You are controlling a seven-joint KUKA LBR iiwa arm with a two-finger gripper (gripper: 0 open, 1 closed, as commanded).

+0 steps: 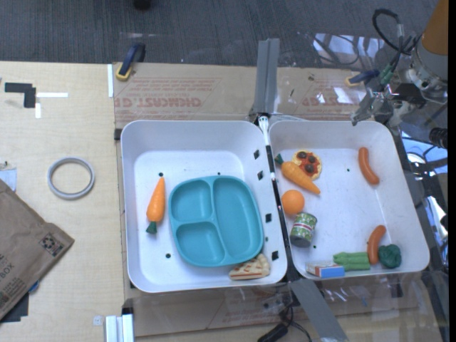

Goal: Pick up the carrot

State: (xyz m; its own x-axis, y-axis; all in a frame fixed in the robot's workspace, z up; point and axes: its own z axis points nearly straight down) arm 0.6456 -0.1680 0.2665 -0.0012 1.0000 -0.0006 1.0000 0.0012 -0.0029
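Note:
Two carrots are in view. One orange carrot (156, 201) with a green stub lies upright along the left side of the left bin (135, 155), beside a teal divided plate (214, 219). A second carrot (300, 177) lies slanted in the upper left of the right bin (413, 212), just below a pizza slice (308, 162). My gripper (372, 107) hangs over the far right corner of the right bin, well away from both carrots, with nothing seen in it.
The right bin also holds an orange ball (293, 201), a small can (303, 229), two sausages (368, 166) (375, 241), green toys (353, 260) and a small box (325, 270). A waffle piece (249, 268) sits at the plate's near edge. A tape ring (71, 177) lies on the bench at left.

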